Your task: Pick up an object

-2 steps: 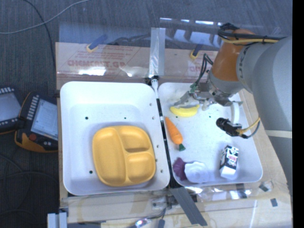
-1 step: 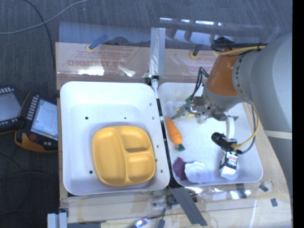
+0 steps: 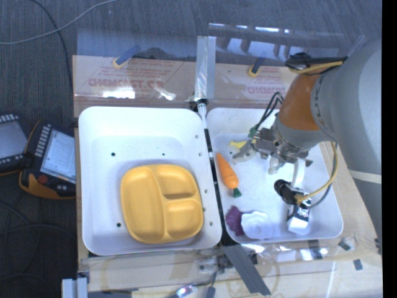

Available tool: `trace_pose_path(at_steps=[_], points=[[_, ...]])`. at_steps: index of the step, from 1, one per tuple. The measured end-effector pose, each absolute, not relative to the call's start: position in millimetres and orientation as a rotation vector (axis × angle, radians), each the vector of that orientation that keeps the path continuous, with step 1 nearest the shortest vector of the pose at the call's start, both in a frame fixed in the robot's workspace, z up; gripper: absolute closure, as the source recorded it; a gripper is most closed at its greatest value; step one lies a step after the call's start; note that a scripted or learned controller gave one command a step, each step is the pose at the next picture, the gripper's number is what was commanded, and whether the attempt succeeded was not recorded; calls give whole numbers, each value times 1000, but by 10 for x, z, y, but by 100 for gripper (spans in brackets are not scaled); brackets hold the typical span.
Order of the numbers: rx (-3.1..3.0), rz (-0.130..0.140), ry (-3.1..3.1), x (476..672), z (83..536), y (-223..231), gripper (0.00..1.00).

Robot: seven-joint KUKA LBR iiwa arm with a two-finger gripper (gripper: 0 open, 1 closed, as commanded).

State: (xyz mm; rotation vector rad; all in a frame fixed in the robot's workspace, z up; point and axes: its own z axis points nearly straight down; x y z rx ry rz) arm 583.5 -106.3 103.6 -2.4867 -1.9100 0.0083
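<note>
Right bin (image 3: 263, 191): carrot (image 3: 227, 171) lay alone, likely the easiest pick; purple piece (image 3: 233, 217) touched white cloth (image 3: 259, 224). End effector (image 3: 268, 151) hung above, poised to reach; open or closed, I couldn't tell.

Teach pendant (image 3: 46, 160) lies on grey carpet (image 3: 37, 247), off the bench's left edge. Black cable (image 3: 105, 5) trails across carpet. Printed cardboard (image 3: 142, 76) along bench's far edge.

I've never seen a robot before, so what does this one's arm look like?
The arm is thick, rounded and pale grey, with a bright orange band above the wrist. Its claw is small, silvery metal, with thin dark cables alongside.
</note>
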Motion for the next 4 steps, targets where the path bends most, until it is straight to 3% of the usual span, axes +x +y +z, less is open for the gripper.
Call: trace_pose_path(at_steps=[1, 2, 3, 4], points=[[-2445, 8, -1968, 6515, 968, -1011, 0], [-2461, 8, -1951, 5865, 912, -1002, 0], [-2690, -21, -1638, 5458, 897, -1144, 0], [-2492, -11, -1930, 5316, 898, -1841, 0]])
